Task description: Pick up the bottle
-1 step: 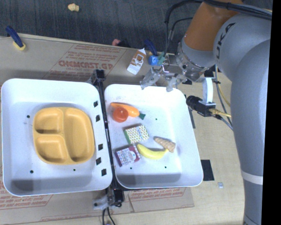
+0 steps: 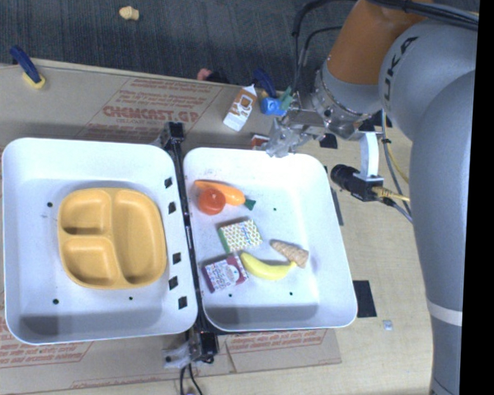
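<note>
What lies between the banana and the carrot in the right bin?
In the camera view, a small patterned packet lies between the banana and the carrot, on the floor of the right bin.

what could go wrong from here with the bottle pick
1. No clear bottle lies in the right bin; the arm may close on the carrot, banana or a small packet instead.
2. Those items lie close together, so a descent could knock neighbours or catch two.
3. The gripper hangs over the bin's far rim; a straight drop could strike it.
</note>
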Controlling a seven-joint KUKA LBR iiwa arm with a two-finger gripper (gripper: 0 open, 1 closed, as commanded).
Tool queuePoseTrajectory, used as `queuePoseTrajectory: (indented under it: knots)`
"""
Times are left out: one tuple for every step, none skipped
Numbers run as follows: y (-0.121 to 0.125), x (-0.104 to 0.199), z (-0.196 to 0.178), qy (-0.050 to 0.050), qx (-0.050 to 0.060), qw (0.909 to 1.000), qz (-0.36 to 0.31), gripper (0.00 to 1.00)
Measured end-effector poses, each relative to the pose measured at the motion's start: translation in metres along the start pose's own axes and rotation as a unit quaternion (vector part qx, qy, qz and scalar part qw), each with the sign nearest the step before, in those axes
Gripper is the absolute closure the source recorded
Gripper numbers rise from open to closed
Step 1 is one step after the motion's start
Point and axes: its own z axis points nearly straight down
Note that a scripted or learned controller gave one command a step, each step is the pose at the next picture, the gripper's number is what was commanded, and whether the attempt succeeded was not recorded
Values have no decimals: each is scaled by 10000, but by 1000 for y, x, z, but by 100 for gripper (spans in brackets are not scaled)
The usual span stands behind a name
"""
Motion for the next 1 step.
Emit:
queuePoseTrajectory:
  knots:
    - [-36, 64, 80, 3, 3, 9998, 216, 100]
